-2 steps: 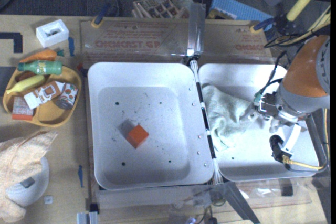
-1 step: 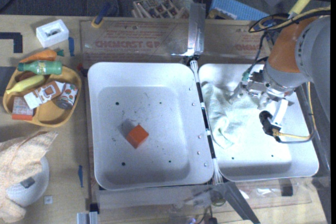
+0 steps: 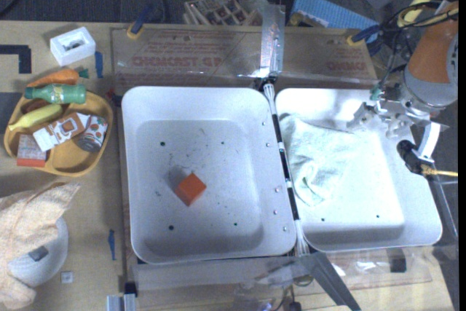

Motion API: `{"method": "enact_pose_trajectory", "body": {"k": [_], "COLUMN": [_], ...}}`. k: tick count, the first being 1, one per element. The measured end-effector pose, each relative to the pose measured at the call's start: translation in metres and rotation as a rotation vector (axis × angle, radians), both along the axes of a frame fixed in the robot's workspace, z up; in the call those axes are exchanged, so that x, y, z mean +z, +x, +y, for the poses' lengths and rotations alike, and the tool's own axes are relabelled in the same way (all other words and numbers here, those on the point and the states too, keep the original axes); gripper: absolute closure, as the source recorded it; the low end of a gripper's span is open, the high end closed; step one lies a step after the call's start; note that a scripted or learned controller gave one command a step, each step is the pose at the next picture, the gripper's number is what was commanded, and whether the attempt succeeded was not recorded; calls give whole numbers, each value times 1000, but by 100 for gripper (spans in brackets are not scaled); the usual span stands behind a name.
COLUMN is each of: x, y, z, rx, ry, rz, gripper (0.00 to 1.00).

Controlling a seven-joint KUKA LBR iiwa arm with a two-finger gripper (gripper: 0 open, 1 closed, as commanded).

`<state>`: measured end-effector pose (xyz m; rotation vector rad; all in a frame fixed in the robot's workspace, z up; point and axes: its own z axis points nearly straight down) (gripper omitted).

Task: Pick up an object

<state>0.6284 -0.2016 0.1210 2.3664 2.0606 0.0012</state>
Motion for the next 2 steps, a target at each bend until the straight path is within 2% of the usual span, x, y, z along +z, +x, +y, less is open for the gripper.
{"method": "enact_pose_trajectory", "body": {"k": [1, 2], "x": [11, 11], "y": [1, 1], "z": [1, 2], "rx": [4, 4], "ry": [-3, -3], "rz": [-3, -2], "gripper": [100, 0]}}
